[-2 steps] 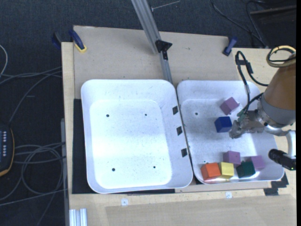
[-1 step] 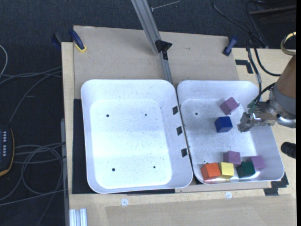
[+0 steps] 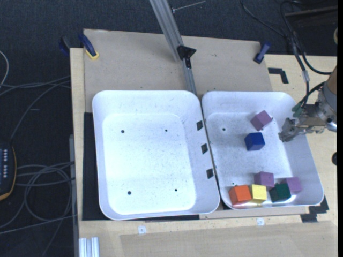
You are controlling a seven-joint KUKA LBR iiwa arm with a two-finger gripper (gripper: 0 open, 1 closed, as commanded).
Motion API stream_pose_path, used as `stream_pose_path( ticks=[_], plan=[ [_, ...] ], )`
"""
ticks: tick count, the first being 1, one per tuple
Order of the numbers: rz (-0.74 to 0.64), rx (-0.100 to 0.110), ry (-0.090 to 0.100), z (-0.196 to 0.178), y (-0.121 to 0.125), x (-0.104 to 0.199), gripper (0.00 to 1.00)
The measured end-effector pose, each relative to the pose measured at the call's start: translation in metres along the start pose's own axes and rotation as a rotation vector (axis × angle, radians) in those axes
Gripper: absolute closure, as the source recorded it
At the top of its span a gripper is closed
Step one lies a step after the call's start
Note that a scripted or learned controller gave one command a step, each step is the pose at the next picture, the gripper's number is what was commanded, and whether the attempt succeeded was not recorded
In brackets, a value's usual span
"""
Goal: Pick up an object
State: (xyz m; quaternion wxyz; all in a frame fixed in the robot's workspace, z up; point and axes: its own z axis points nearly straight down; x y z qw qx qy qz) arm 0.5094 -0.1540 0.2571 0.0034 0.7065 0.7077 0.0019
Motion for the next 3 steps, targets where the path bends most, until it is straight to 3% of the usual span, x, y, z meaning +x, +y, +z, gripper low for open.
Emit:
stream_pose_path(
  ticks=[3],
  plan=[
    [-0.005, 0.006, 0.004, 0.012, 0.056, 0.171, 1.00]
  ],
)
